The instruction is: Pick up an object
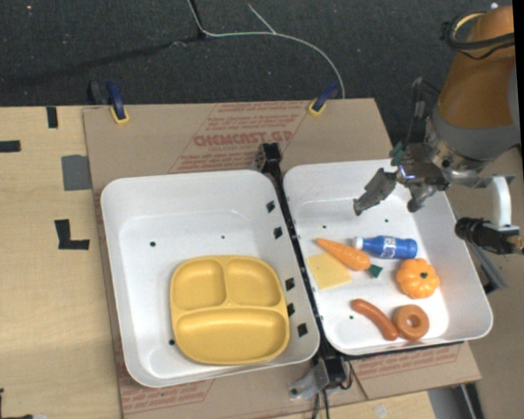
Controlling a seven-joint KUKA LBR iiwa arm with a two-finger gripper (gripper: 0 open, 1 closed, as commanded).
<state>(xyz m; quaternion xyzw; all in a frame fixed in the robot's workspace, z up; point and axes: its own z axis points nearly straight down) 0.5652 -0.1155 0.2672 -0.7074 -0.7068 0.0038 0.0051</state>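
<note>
Nearest my camera I see the front rim of the left bin [122, 259], and in it the biggest item, a yellow divided plate [229, 309] lying flat toward the front edge. The arm [477, 82] comes next: it reaches in from the right, its orange band high over the far right corner of the right bin [470, 310], wrist bent down toward the bin's far edge. The gripper [395, 192] hangs over that far edge with its two fingers spread wide apart and nothing between them. Below it, near the bin's middle, I see a carrot [344, 253] touching a yellow cheese slice [329, 270], a blue bottle [387, 247] beside the carrot, a small pumpkin [417, 277], then a sausage [375, 318] and a doughnut [411, 322] by the front edge.
</note>
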